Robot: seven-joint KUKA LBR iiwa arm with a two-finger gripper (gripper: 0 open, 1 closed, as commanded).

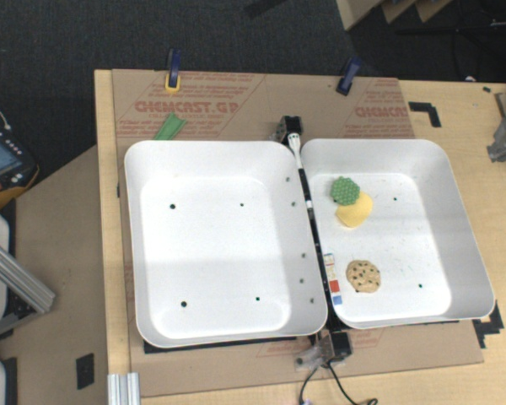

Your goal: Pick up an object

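Two blue clamps [174, 66] (top edge), brown cardboard sheet [236, 104], green strip [169, 127]

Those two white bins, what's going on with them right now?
Nothing is being handled at this moment. The right bin holds three small things near its left side: a green bumpy piece touching a yellow piece just below it, and a cookie lying apart, nearer the front. The left bin sits beside it. The pick has not yet happened.
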